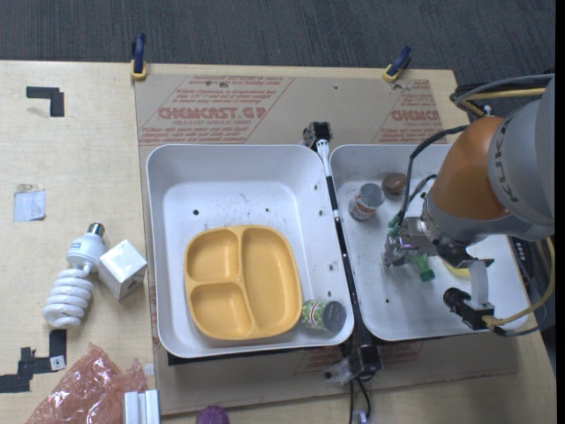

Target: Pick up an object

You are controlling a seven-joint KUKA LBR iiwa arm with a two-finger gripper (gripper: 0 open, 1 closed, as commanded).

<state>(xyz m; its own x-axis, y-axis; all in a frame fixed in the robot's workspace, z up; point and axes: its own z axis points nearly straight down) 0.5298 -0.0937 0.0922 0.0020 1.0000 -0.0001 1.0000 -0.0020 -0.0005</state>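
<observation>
grey arm, orange band, black cables

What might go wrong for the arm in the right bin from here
1. The gripper sits low over a small green item; a slightly off grasp may push it aside.
2. The small jar and brown round object lie close by; the arm's swing might knock them.
3. Loose cables could snag.

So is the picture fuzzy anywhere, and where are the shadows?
In the camera view, the yellow divided plastic plate looks sharp and evenly lit, with a soft shadow along the left white bin's lower edge; the grey and orange arm is slightly blurred, and the tool beneath it sits in its shade.
</observation>
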